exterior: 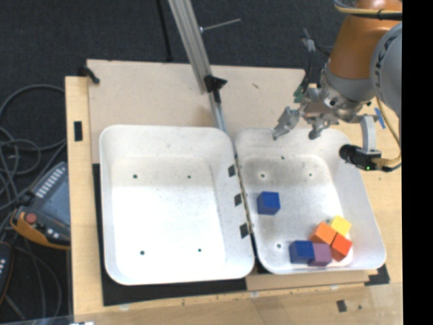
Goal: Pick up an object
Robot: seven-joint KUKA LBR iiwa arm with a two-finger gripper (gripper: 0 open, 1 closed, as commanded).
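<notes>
Two shallow white bins sit side by side on the bench (162, 87). All the blocks are in the right bin (287, 144), and I count six. One blue cube (268, 202) sits alone near the middle of that bin, a bit toward the divider side. The other five are bunched in the near right corner: a second blue cube (301, 251), a purple cube (321, 254) touching it on its right, an orange cube (325, 233) just behind the purple one, a yellow cube (341, 225) at the back of the bunch, and a red-orange cube (341, 247) on the right edge of the cluster. So that's two blue, one purple, one orange, one yellow, one red-orange. The left bin (169, 202) just has a few dark dots on its floor.

The end effector (298, 128) hangs over the far rim of the right bin, well apart from every block. Its two fingers are spread apart with nothing between them. Above it you can see the grey wrist and the orange band (358, 39) of the arm coming in from the right.

One slanted metal pole (193, 46) rises from the back of the bench, between the bins.
</notes>
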